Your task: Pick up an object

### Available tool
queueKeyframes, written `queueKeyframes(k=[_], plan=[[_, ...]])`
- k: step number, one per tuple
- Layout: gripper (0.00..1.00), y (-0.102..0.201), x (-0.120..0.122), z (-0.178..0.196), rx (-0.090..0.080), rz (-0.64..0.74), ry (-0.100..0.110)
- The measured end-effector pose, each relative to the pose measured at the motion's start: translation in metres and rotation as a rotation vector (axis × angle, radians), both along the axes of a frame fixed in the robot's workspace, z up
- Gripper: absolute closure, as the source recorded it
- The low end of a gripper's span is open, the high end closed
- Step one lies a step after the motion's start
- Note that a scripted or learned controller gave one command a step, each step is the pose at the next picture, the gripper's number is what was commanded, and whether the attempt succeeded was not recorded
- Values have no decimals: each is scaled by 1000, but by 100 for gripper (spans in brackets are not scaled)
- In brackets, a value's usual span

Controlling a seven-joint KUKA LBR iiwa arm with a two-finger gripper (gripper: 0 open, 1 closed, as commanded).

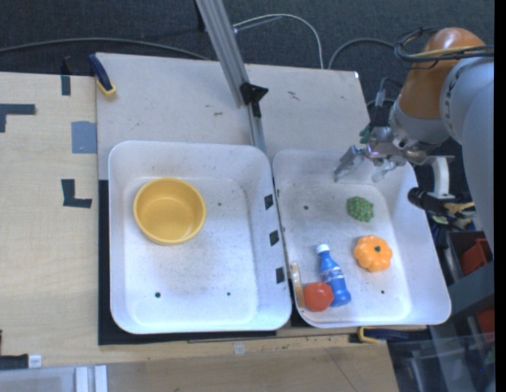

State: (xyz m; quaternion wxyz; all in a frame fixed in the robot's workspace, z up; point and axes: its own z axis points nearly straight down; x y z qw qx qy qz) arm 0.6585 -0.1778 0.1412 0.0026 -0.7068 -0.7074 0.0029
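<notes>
Crowding the right bin's (416, 300) near rim are a red ball (317, 296), blue bottle (333, 275) and ribbed orange pumpkin (373, 253); a bumpy green piece (360, 209) lies at twelve o'clock of it. Farthest, the pincer (369, 158) hangs spread apart, grasping nothing.

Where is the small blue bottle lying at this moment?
In the camera view, the blue bottle lies in the right-hand bin, near its front edge, beside the red object and left of the orange pumpkin.
</notes>
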Motion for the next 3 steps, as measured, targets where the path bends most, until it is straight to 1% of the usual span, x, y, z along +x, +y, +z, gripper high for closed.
queueKeyframes(k=[1, 2, 3], plan=[[0, 1, -1, -54, -1, 2, -3], [100, 2, 0, -40, -1, 3, -6], [100, 2, 4, 3, 0, 1, -11]])
